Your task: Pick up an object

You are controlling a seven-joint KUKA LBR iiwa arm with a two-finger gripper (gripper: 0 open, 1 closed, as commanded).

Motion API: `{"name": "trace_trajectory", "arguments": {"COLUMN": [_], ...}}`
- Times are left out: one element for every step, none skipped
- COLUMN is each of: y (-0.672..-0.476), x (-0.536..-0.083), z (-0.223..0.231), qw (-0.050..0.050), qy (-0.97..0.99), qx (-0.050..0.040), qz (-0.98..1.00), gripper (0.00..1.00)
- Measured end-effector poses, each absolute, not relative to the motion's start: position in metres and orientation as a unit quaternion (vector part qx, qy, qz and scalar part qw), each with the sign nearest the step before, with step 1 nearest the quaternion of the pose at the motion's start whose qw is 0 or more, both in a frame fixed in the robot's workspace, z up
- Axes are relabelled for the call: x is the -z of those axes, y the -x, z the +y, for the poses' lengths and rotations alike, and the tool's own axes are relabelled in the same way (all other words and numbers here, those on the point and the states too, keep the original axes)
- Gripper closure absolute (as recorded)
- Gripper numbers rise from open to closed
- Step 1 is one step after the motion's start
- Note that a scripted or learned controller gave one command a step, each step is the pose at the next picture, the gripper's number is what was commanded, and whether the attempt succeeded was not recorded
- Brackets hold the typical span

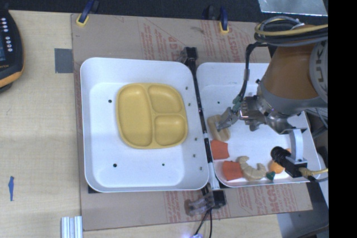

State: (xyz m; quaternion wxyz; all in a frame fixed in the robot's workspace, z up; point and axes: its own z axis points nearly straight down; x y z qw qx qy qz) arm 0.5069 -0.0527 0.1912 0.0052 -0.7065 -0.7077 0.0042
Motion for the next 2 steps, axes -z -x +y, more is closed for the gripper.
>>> {"name": "trace_trajectory", "arguments": {"y": [-0.512,-0.5119], "x": [-0.2021,-0.2017], "z": [-0.0535,-0.0535], "qw": [0.002,0.001], "qy": [0.706,0.706], "qx": [-0.0021,-0.0024], "qz": [-0.708,-0.708], "gripper": [1.0,0.0]}}
